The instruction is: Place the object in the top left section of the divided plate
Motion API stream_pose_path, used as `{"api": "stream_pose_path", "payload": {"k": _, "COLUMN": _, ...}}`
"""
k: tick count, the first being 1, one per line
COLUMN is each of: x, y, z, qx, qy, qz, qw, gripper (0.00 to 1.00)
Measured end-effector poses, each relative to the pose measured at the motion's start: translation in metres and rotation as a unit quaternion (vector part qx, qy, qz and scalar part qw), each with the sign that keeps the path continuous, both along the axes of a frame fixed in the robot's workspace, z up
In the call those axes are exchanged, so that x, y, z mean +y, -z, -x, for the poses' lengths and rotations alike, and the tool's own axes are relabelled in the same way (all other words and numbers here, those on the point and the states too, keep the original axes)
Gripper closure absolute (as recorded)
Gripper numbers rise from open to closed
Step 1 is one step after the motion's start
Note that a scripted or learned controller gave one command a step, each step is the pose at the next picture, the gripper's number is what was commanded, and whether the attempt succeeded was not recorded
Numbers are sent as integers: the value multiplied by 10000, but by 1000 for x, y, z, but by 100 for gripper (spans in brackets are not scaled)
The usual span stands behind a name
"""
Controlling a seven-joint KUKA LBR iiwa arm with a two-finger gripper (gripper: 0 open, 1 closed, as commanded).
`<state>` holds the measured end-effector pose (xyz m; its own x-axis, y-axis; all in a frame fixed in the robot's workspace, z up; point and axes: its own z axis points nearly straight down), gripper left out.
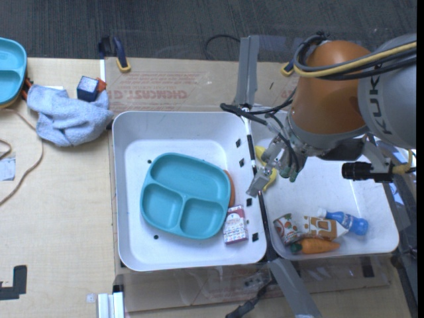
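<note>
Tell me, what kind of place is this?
Probably a robotics lab test bench rather than a kitchen. A grey and orange arm reaches over two white bins on a cardboard-covered bench, with a teal divided plate and toy-like food items set out.

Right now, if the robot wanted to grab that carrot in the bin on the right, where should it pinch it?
Probably across the middle of the carrot, coming straight down from above. It lies flat and lengthwise near the front wall of the right bin, with a small carton close behind it, so fingers closing across its narrow width seem the likeliest fit.
</note>
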<state>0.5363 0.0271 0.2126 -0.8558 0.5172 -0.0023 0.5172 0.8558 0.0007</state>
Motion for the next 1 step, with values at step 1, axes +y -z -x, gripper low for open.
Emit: {"api": "stream_pose_path", "payload": {"k": 1, "x": -1, "y": -9, "z": -1, "qx": -11, "qy": 10, "qz": 2, "qw": 10000, "gripper": 100}}
